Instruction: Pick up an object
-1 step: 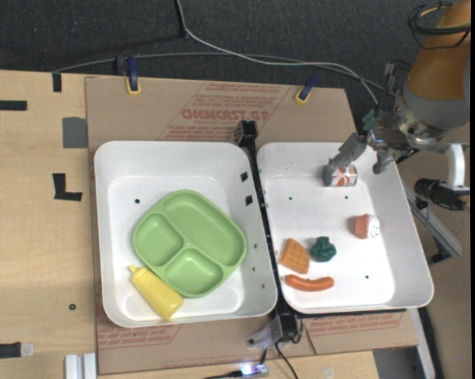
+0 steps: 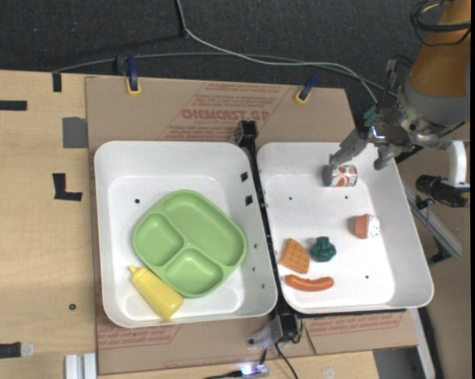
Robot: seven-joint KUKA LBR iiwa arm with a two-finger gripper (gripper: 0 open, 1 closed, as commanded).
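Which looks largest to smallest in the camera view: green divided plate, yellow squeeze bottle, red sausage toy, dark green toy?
1. Green divided plastic plate
2. Yellow squeeze bottle
3. Red sausage toy
4. Small dark green toy

Arm cut off by right and top edges. Gripper tips overlap a small red-white can, far side of right bin; can't tell if can sits betw fingers. Can label too small to read. Yellow bottle partly under green plate rim.
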